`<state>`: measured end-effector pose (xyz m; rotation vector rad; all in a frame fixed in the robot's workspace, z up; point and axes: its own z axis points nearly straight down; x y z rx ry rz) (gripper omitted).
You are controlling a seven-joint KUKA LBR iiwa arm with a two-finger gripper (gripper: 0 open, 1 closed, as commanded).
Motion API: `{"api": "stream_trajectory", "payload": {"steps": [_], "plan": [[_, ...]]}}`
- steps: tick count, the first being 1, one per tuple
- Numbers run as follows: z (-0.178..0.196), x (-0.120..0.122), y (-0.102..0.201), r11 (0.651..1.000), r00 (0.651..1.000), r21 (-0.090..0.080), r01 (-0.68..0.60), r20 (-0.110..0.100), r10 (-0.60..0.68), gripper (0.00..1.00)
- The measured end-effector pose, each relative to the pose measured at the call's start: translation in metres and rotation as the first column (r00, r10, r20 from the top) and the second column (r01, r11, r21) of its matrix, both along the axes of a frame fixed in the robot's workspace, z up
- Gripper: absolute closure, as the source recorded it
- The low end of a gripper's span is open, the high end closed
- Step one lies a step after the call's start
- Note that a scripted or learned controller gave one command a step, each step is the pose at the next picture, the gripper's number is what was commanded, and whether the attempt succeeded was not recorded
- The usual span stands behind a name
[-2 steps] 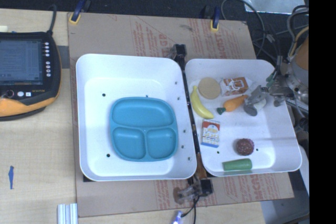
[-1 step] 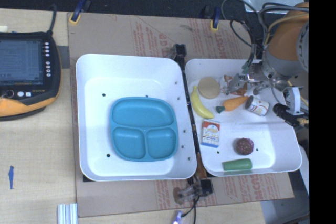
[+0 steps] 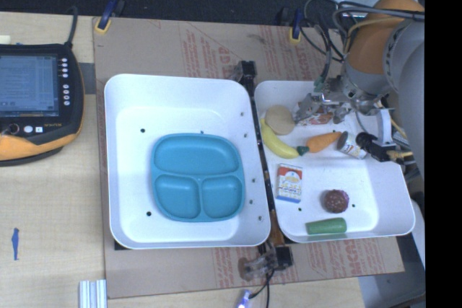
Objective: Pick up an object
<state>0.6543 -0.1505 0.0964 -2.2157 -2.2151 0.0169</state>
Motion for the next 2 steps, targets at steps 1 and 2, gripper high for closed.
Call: {"api": "stream_trajectory", "payload": {"steps": [1, 2], "plan": [[-0.004, -0.038, -0.023, 1.0, 1.0, 0.002, -0.004, 0.01, 0.004, 0.0], [0.022, 0.003, -0.053, 1.0, 1.0, 0.007, -0.007, 0.011, 0.007, 0.0]]}}
